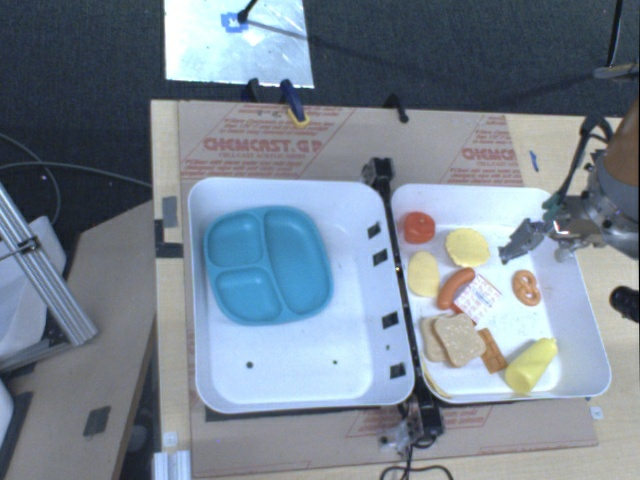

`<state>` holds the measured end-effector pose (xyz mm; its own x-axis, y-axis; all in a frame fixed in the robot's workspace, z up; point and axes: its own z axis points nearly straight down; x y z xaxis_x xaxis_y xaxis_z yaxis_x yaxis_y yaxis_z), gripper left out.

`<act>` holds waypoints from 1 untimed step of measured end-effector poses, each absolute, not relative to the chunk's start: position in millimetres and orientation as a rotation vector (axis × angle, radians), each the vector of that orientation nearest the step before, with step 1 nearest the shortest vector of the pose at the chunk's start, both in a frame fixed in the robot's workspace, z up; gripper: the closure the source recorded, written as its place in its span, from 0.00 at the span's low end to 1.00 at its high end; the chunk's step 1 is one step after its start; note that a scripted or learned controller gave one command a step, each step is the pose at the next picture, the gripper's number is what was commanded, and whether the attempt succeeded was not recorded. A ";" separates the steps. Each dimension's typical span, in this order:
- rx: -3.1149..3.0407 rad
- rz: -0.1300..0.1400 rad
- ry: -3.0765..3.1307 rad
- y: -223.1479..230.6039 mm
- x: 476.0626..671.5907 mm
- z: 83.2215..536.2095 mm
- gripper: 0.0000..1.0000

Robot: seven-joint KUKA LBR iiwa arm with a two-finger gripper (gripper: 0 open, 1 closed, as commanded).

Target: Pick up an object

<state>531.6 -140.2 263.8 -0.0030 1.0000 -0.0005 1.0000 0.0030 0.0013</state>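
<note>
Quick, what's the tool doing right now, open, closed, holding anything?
Tool: open, nothing between its fingers, hovering over the right bin near the pretzel.

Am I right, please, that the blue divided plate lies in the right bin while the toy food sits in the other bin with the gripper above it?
Not quite: the camera view shows the blue divided plate in the left bin. The toy food lies in the right bin, with the gripper above it.
</note>
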 end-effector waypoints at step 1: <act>2.214 0.009 2.215 -133.9 551.2 108.2 0.00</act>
